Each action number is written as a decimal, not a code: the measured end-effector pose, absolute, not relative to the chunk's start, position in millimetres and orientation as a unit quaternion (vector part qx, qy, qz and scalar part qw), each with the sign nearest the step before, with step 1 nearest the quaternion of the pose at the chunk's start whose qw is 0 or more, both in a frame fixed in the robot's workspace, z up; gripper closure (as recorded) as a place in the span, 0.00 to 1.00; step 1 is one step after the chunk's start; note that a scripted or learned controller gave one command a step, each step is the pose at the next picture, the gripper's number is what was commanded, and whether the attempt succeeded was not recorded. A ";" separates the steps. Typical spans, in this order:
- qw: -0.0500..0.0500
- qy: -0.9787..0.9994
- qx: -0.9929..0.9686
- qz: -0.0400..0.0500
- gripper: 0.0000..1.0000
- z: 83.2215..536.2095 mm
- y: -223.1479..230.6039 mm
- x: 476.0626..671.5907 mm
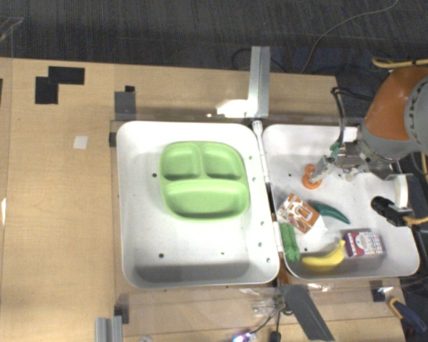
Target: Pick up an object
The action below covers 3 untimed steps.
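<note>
Over the right bin, near its far wall, I have the gripper low, the grey arm with its orange band coming in from the right edge. I cannot make out at this resolution whether the hand is open, closed or gripping; the tip blurs into the white floor.

Nearest candidate: a small orange object, just left of and slightly below the hand, apparently touching or almost touching its tip. I cannot tell whether it is between anything. It looks to rest on the bin floor, so I log it as not lifted.

Other contents, all nearer the camera than the hand:
- orange-and-white snack packet, below-left of the hand
- dark green pepper-like piece, directly below the hand
- green elongated item against the bin's left wall
- banana and maroon carton, furthest from the hand, near the front wall

Well left of the hand, the left bin carries a green divided tray.

Progress judgement: approach done, arm down at a target. Secure grasp not confirmed; lift outstanding. Task incomplete as pictured.
</note>
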<state>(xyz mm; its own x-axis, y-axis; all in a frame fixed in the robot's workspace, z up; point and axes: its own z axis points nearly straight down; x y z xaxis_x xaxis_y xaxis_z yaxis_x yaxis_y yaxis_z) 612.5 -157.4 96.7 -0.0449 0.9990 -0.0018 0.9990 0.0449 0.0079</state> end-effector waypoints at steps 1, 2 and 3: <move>0.009 0.767 0.641 0.007 0.00 94.4 -86.0 639.1; 0.002 0.803 0.596 0.002 0.00 117.9 -105.3 569.4; 0.005 0.772 0.636 0.004 0.00 99.4 -99.8 652.4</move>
